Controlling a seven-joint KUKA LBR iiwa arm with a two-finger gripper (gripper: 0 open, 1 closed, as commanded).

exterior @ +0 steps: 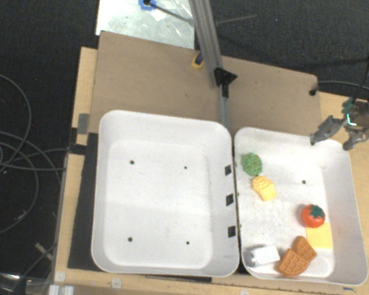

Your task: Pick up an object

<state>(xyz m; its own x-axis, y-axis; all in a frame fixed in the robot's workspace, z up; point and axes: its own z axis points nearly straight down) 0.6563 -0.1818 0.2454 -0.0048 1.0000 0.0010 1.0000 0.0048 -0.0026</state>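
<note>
the tool (337, 134), fingers spread wide and holding nothing, hangs over the right bin's (355, 203) far right corner, while the tomato (312, 215) by that bin's right wall looks light, smooth and rounded, best pinched across its middle.

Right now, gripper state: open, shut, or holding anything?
Gripper: open, holding nothing, above the right bin's far rim.

Dark carpet floor (37, 32) with loose black cables (6, 144), around a tan wooden bench (261, 93).
</note>
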